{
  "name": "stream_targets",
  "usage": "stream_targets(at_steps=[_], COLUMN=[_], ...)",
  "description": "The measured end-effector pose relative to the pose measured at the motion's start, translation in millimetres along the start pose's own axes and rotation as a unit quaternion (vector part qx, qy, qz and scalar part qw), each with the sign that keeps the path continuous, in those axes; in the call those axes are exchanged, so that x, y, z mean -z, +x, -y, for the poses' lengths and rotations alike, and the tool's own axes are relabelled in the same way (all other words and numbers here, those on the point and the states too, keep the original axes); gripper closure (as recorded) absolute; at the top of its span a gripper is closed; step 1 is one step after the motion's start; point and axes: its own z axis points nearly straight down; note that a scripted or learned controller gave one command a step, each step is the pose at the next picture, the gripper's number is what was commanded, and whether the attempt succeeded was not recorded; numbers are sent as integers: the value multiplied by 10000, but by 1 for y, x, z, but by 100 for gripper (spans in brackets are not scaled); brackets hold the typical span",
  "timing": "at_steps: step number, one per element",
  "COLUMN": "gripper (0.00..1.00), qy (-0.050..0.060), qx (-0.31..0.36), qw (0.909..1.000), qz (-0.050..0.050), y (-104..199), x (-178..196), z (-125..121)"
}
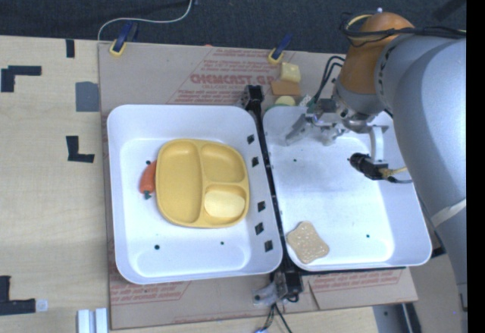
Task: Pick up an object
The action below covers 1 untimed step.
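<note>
Here we see the gripper hanging over the far left corner of the right bin; we cannot tell its state. A cracker lies near, and a yellow tray fills the left bin.

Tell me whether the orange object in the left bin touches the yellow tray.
Touching. The camera view shows the orange object tucked against the left rim of the yellow tray, partly hidden under it, no gap.

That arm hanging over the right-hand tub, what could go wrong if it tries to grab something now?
The arm's gripper sits at the right bin's far rim, well away from the cracker-like piece near the front edge, so a straight drop likely grabs nothing. The yellow tray covers most of an orange item, making that a hard pick.
</note>
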Motion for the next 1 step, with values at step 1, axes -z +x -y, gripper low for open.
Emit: stream_targets(at_steps=[1], gripper=[0], qy=[2], qx=[9], qw=[10000], qz=[0], y=[26], x=[1], z=[12])
